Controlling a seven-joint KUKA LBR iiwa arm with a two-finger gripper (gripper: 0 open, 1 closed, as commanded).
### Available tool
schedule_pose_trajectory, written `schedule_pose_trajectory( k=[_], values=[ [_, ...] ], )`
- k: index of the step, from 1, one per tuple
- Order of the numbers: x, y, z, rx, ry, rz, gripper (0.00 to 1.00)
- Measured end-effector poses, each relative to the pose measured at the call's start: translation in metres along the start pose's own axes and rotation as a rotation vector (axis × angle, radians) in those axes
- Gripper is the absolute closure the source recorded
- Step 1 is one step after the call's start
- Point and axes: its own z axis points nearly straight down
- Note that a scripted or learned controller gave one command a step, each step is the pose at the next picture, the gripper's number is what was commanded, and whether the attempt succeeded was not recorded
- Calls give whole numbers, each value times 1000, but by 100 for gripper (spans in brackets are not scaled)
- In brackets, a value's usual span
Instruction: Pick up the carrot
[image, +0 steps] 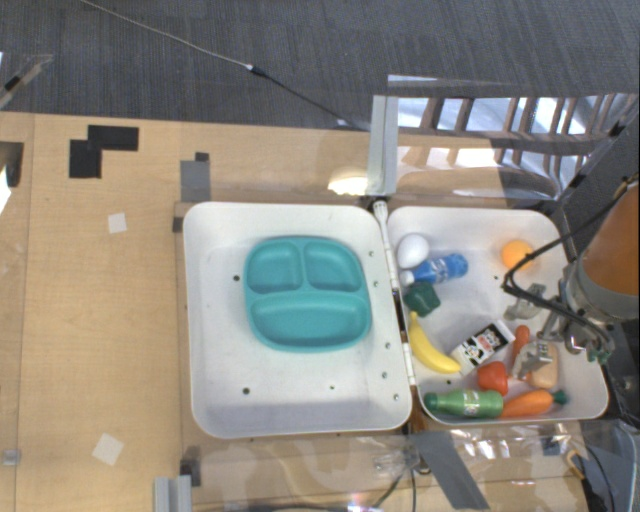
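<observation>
The gripper (541, 352) is hanging low over the front right part of the right bin (470, 218), and its 2 fingers are blurred against the clutter beneath them, so I cannot tell whether they are standing wide or narrow, and nothing is showing plainly between them. A small tan piece (543, 374) is lying right under the tips, too indistinct to name. Just beyond it, toward the bin's front edge, the carrot (530, 403) is lying on its side, orange with a green tip pointing at the front right corner, its other end touching the green bottle (465, 403) that is running along the same front edge. A red tomato-like piece (492, 377) is sitting just behind the carrot.

Further out, a banana (430, 348) is curving along the left wall, a black and white box (482, 343) is lying beside it, and a white egg (412, 249), a blue bottle (441, 269) and a dark green block (423, 296) are gathering near the back left corner. An orange ball (516, 252) is resting toward the back right. The left bin (210, 330) is carrying a teal divided plate (306, 294).

The step in hand is looking like the approach: the gripper is near the carrot but not on it. The next move is likely calling for a short shift toward the front edge, fingers straddling the carrot's width, clear of the bottle and the red piece.
</observation>
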Motion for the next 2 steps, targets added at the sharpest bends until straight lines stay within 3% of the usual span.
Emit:
schedule_pose_trajectory(
  k=[1, 2],
  values=[
    [17, -5, 33, 1, -11, -1, 0],
    [18, -14, 34, 0, -3, 349, 0]
  ],
)
